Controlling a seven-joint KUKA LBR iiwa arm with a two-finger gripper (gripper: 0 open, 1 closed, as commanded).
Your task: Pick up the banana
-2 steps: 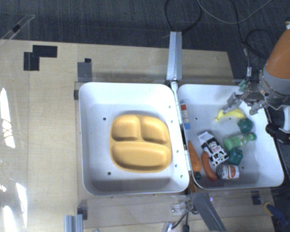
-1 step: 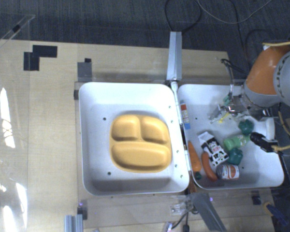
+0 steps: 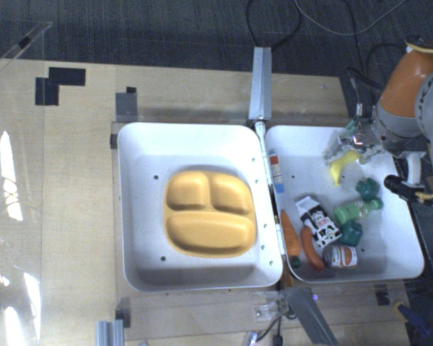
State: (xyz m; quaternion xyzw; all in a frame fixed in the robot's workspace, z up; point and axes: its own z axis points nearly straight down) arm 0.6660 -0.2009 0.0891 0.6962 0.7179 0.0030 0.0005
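Gripper (image 3: 352,144) sat low over the far part of the right bin (image 3: 411,265), with the arm (image 3: 411,85) coming in from the right. The banana (image 3: 340,167) lay just beneath and slightly toward the near side of it, yellow body partly covered by the gripper hardware. Could not tell from this angle whether the gripper was spread or pinched, nor whether the banana was actually between its tips.

Other contents of the right bin: green items (image 3: 359,209) near the banana, a black-and-white carton (image 3: 317,220), a carrot (image 3: 291,239), a can (image 3: 340,256). Left bin (image 3: 130,215) held a yellow divided tray (image 3: 208,212).

Risks, as judged: contact looked to fall near one end of the banana rather than its middle, so a closure could let the curved fruit pivot or slip out on lifting. The bin's far wall was close, which might block a finger. The green items nearby could be nudged if the banana swung.
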